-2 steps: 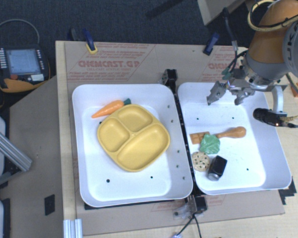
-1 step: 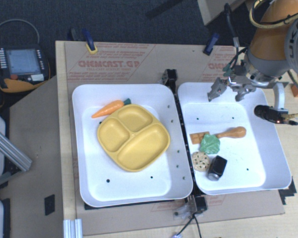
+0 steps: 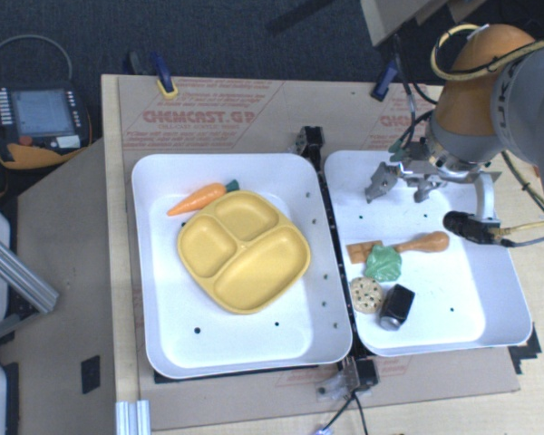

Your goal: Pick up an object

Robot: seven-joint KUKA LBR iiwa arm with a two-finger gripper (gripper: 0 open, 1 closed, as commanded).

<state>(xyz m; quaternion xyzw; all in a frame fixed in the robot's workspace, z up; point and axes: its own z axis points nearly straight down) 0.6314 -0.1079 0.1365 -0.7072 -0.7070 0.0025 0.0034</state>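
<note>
Claw (image 3: 401,188) spread, ungripping (right bin); wooden tool (image 3: 415,243) lies just below, apart.

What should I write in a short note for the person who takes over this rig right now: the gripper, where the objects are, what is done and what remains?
Gripper: above the far part of the right bin, open, holding nothing.
Right bin: a wooden-handled tool, a green piece touching it, a spotted cookie and a black object, all clustered near the bin's left side.
Left bin: a yellow divided plate and a carrot at its far edge.
Done: nothing picked yet.
Left: lower onto one object, close on it, lift. The cluster in the right bin looks nearest.
</note>
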